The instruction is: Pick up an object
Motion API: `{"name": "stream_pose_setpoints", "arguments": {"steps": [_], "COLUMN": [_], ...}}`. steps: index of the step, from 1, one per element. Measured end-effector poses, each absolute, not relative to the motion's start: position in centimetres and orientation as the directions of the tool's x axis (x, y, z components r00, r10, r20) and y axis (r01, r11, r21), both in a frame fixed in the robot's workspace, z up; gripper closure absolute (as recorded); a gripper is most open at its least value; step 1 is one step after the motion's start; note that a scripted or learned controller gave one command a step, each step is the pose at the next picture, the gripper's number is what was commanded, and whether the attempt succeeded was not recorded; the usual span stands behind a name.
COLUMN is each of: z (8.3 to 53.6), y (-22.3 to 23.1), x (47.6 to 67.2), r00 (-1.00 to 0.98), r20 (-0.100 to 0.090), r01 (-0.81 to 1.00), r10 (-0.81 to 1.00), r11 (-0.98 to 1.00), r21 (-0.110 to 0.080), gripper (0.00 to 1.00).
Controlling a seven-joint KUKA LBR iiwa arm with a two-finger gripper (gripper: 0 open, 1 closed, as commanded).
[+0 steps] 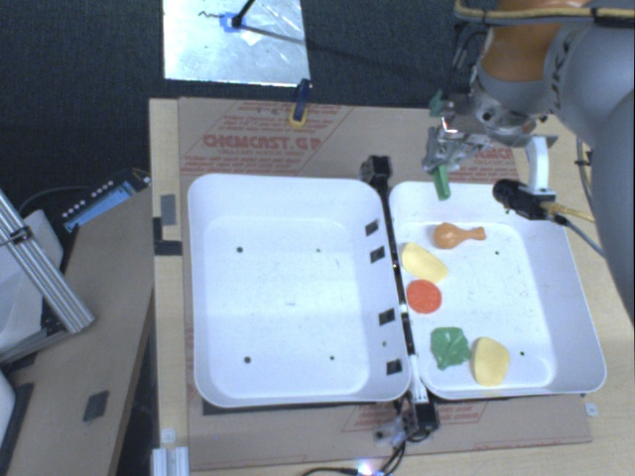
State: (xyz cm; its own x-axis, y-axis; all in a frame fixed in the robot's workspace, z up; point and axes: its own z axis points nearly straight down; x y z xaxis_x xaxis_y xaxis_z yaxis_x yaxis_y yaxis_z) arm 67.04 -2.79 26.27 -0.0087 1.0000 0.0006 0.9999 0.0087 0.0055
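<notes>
My gripper (440,167) hangs over the far left corner of the right bin (556,296), raised above its rim. A small green stick-shaped piece (441,185) pokes down from between the fingers, and the gripper is shut on it. Below it in the right bin lie an orange gourd-shaped piece (456,234), a pale yellow piece (424,263), a red disc (424,297), a green leafy piece (449,347) and another yellow piece (489,360).
The left bin (288,286) adjoins the right one along a black clipped seam (392,266). A black fitting (521,198) sits at the right bin's far rim. A shiny sheet (236,28) lies beyond the bench.
</notes>
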Motion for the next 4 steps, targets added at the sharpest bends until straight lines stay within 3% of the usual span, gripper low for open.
{"name": "stream_pose_setpoints", "arguments": {"steps": [1, 2, 3, 4], "z": [22.1, 24.0, 28.1, 29.0], "y": [2.0, 3.8, 12.2, 11.7], "x": [64.7, 67.0, 66.9, 66.9], "r00": [-0.008, -0.007, -0.011, -0.010], "r20": [0.002, 0.001, 0.003, 0.001], "r01": [1.000, 1.000, 1.000, 1.000], "r10": [1.000, 1.000, 1.000, 1.000], "r11": [0.008, 0.007, 0.011, 0.010], "r21": [-0.003, 0.005, 0.006, 0.005], "gripper": [1.00, 1.00, 1.00, 1.00]}}
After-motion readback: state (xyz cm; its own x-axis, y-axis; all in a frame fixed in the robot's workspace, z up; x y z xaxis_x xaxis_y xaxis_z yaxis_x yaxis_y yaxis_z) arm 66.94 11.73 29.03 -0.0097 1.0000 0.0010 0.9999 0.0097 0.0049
